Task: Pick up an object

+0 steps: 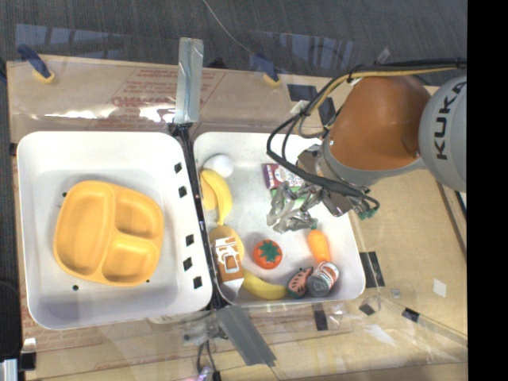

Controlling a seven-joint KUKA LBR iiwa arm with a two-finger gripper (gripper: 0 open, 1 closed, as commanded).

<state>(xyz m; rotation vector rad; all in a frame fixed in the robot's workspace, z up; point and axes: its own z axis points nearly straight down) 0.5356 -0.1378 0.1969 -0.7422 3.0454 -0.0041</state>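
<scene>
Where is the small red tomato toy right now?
The small red tomato toy lies in the right white bin, toward its near edge, between the brown juice-box-like carton on its left and the orange carrot toy on its right.

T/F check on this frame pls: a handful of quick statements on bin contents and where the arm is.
1. The yellow divided tray lies in the left bin. True.
2. The tomato sits in the left bin. False: it is in the right bin, near the carrot.
3. The arm is over the right bin. True.
4. The white ball rests on the tray. False: it lies in the right bin, by a banana.
5. A second banana lies by the right bin's near wall. True.
</scene>
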